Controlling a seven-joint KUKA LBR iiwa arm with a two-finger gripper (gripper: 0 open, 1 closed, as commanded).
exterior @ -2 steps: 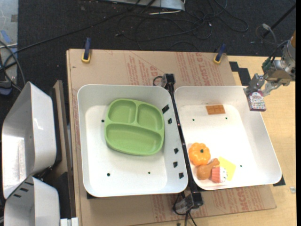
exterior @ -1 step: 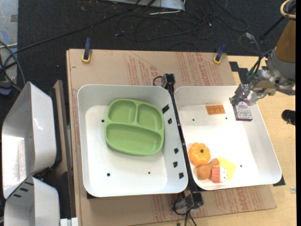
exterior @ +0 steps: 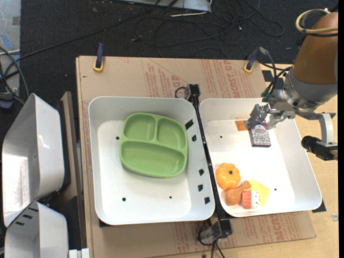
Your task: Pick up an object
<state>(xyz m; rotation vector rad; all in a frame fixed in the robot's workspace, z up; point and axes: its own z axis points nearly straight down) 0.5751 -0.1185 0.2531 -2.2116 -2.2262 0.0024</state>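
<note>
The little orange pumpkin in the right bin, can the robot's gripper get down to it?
Probably yes: the small orange pumpkin lies uncovered, nothing above it, and the gripper hangs over the same bin.

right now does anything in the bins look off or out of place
Nothing looks spilled or damaged. The green divided plate lies flat in the left bin, turned slightly askew to its walls. In the right bin, the small pumpkin and other toy foods crowd the near left corner, and a small patterned box hangs at the gripper.

green divided plate (exterior: 155, 145) in left white bin (exterior: 102, 160), two yellow clamps (exterior: 98, 64) on cardboard-covered bench (exterior: 156, 74), black cables (exterior: 161, 20) behind
</note>
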